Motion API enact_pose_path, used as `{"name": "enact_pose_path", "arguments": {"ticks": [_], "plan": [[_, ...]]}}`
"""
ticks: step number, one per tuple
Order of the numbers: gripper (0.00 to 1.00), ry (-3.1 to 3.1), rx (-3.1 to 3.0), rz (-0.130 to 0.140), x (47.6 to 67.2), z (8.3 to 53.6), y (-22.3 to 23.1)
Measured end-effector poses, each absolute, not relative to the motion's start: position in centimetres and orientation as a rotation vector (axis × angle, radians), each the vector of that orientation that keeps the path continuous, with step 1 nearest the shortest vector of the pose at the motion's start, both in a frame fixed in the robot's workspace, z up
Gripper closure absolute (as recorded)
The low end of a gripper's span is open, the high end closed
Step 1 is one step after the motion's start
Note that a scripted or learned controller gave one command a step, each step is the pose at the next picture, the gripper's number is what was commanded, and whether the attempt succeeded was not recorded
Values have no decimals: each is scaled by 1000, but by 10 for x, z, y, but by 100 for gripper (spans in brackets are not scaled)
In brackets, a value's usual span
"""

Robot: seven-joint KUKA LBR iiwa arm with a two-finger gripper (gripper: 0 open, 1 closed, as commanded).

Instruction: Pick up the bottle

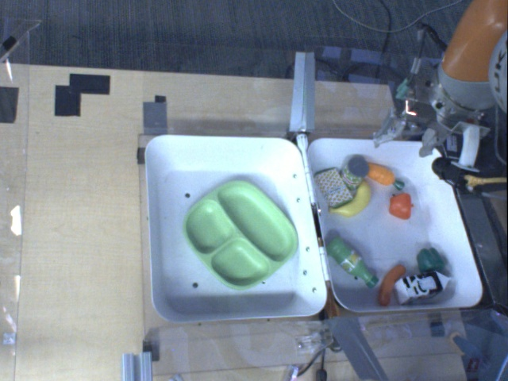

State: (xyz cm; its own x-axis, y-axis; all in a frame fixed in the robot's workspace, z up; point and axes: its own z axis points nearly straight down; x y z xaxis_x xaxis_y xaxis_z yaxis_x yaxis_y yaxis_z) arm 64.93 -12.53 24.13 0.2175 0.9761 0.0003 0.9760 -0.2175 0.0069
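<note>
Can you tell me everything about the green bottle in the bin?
The green bottle lies on its side in the right bin, near the bin's left wall and toward the front. It looks like shiny plastic, darker green at the fat end and lighter toward the narrow end, which points to the lower right, toward a red-orange sausage-shaped toy. Only the bin floor seems to touch it.

The bottle was green, with a paler green cap end pointing toward 4 o'clock. It lay on its side on the floor of the right bin, in that bin's 7 o'clock part, close to the wall shared with the left bin. Its body ran slantwise from 10 o'clock to 4 o'clock. Its cap end lay just beside a red sausage-shaped toy, at that toy's 9 o'clock.
</note>
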Motion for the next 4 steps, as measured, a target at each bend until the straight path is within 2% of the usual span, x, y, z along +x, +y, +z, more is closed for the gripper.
{"name": "enact_pose_path", "arguments": {"ticks": [1,2,3,4], "plan": [[0,1944,2440,31,676,112,-119],[0,2119,2307,10,597,89,-162],[0,2188,2246,8,619,114,-176],[0,2223,2211,8,637,182,-131]]}}
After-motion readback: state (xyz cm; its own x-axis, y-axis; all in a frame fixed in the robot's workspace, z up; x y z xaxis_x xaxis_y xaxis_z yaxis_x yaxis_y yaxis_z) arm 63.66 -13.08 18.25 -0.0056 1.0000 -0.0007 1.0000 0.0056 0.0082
